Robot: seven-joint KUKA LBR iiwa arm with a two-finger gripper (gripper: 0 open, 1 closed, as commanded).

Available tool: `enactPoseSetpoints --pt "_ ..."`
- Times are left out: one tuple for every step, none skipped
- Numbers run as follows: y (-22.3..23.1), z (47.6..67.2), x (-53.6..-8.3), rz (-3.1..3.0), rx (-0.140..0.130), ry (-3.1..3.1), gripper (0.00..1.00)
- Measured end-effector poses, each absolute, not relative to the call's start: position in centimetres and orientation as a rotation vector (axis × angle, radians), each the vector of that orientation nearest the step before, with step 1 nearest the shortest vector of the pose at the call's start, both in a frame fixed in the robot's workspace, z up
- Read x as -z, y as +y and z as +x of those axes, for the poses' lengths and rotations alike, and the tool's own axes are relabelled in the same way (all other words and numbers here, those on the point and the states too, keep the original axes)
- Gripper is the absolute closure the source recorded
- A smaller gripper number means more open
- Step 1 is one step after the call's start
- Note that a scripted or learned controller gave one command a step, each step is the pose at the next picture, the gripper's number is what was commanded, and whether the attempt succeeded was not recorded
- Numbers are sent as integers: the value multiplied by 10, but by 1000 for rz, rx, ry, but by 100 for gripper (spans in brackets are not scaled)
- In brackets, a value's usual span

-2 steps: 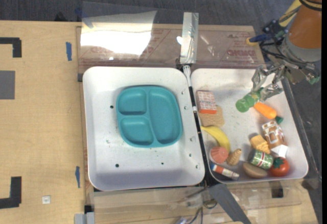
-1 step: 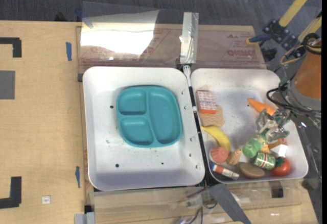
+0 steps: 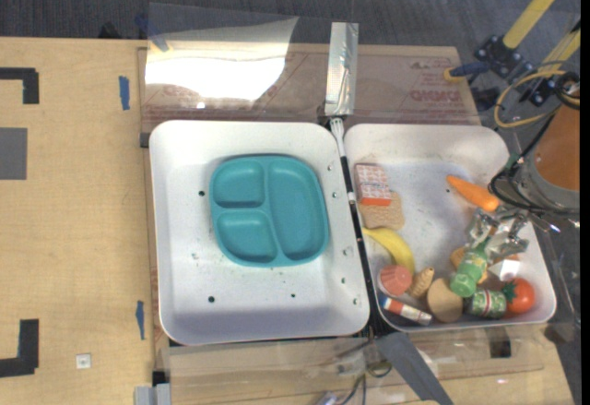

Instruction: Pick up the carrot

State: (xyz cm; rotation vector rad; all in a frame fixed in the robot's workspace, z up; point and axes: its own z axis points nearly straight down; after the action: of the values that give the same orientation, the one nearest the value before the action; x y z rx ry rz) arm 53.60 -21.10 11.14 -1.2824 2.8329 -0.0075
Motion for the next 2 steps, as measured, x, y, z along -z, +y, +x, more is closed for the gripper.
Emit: enactPoseSetpoints --pt "-117 546 -208 -1321 9 2833 100" --pt "-156 565 -232 -1752 6 2598 100"
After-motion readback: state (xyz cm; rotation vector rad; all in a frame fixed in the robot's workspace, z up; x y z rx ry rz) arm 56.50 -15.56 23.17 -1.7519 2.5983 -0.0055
